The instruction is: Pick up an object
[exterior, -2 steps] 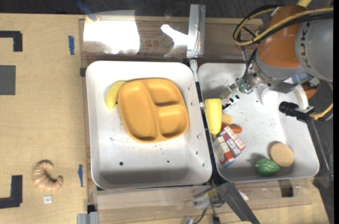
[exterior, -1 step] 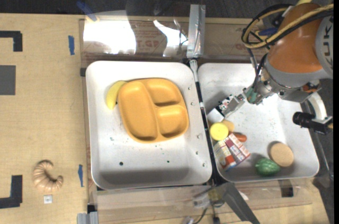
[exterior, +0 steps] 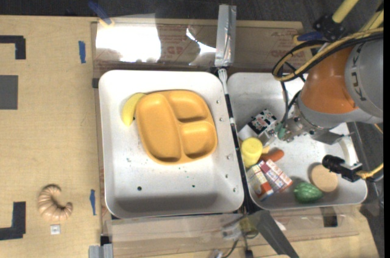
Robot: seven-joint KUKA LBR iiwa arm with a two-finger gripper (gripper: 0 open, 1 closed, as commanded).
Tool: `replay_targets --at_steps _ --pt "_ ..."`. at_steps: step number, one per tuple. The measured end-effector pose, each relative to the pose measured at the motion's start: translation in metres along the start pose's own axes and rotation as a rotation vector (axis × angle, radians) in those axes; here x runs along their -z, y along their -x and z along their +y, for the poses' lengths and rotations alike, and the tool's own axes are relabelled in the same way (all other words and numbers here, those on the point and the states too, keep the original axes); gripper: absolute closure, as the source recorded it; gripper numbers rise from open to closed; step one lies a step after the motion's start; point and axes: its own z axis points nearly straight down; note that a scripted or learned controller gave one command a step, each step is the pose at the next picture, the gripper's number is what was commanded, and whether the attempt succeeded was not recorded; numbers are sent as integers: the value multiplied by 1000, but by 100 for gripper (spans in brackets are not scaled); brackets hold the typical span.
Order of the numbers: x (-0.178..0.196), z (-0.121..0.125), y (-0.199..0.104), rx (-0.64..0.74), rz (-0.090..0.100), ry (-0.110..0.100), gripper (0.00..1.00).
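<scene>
The end effector [exterior: 285, 130] is seen low in the right white bin [exterior: 250, 87], largely hidden by the orange-banded wrist; its finger state cannot be told. Beside it lie a glossy yellow cylinder [exterior: 251, 149] and a printed black-and-white box [exterior: 262, 121]. A half-hidden yellow banana [exterior: 128, 109] is tucked under the smooth orange compartment tray [exterior: 177, 125] in the left bin [exterior: 116, 177].

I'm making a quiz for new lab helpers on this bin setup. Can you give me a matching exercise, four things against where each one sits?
Things:
1. orange divided tray
2. croissant
3. green toy vegetable
4. yellow cup

Places:
A. on the bench, left of both bins
B. in the left bin
C. right bin, near its front edge
D. right bin, against its left wall

Pairs: 1-B, 2-A, 3-C, 4-D
</scene>
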Motion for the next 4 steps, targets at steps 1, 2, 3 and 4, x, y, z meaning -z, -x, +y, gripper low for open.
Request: replay_targets --at_steps 1,2,3,4 --pt "12 2 0 -1 -3 6 100" --pt "97 105 -39 -354 2 -4 100" --pt "133 109 13 -554 -1 -6 100" --pt "32 27 8 -130 4 -13 100"
